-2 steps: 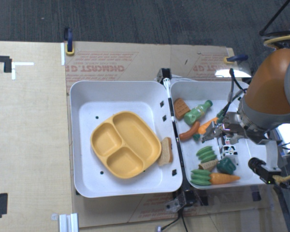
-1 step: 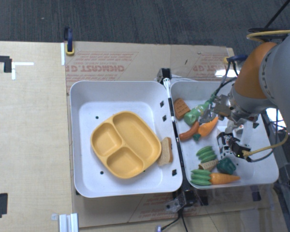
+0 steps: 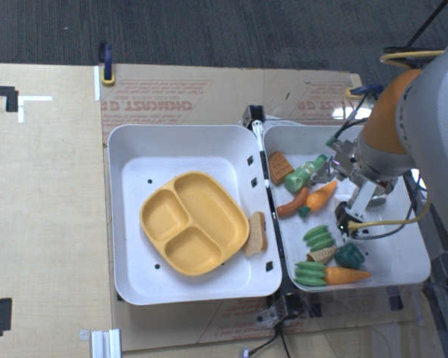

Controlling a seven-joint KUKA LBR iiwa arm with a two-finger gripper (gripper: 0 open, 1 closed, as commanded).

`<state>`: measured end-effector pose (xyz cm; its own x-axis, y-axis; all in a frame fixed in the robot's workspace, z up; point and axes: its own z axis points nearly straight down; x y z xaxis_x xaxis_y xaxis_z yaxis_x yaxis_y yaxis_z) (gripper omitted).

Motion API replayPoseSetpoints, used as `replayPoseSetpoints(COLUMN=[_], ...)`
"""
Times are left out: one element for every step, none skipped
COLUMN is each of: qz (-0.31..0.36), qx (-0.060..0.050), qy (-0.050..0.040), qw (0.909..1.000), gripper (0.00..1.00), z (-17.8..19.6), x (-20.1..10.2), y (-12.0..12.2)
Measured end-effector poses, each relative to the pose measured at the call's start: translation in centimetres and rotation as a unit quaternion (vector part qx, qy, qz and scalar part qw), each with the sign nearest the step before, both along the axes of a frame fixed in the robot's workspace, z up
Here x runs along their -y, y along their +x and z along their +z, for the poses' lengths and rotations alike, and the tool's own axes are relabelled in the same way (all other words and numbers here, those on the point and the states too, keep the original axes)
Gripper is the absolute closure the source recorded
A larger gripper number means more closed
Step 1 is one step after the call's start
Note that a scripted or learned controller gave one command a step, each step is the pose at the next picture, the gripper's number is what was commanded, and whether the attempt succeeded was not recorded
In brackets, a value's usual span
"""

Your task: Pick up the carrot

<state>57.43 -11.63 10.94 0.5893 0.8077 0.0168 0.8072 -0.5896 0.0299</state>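
Carrot (image 3: 323, 193) lies just right of sausage (image 3: 292, 203), apparently not lifted. Gripper (image 3: 331, 171) sits up-right of sausage, close over carrot; whether open or closed, cannot tell. Grasp and lift likely remain.

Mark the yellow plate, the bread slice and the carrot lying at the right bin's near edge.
yellow plate (image 3: 164, 216), camera view, left compartment floor.
bread slice (image 3: 256, 233), camera view, middle of its face.
carrot (image 3: 349, 275), camera view, orange body.
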Motion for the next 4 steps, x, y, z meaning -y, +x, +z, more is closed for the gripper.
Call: replayPoseSetpoints(qz=[-0.042,-0.039,0.002,0.001], qx=[0.003,0.002,-0.02,-0.019], qy=[-0.0067,-0.0086,0.0029,0.003], qw=[0.9991,0.9992,0.9998,0.9998], gripper=[0.0,1.0,1.0,0.0], z=[0.0,0.9,-1.9,-1.9], x=[-0.7,-0.6,-2.3,-2.3], y=[-0.4,-0.4,-9.8,-9.8])
